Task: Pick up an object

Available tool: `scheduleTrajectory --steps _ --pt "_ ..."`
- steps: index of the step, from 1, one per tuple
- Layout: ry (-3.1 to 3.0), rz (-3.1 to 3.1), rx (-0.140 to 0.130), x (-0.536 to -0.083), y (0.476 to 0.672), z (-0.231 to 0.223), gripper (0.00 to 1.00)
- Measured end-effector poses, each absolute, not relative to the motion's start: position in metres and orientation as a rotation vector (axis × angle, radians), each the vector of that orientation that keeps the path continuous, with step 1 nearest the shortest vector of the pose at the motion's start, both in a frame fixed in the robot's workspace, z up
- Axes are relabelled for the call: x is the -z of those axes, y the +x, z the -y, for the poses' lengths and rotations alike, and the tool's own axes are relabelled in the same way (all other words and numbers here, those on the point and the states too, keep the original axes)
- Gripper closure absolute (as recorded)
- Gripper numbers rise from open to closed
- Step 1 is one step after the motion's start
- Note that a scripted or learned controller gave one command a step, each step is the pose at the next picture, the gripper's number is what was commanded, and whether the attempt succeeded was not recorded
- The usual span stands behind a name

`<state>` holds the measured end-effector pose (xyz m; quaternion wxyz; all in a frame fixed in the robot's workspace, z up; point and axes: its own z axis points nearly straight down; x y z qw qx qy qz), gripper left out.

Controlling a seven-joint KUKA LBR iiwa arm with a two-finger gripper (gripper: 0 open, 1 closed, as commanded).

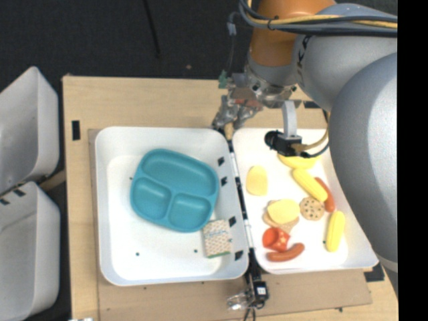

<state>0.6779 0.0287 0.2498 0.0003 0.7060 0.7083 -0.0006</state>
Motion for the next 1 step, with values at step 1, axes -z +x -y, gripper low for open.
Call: scheduleTrajectory --steps 1 --pt "2.212 -2.224 -0.002 -0.2517 0.6811 -0.0286 1.0"
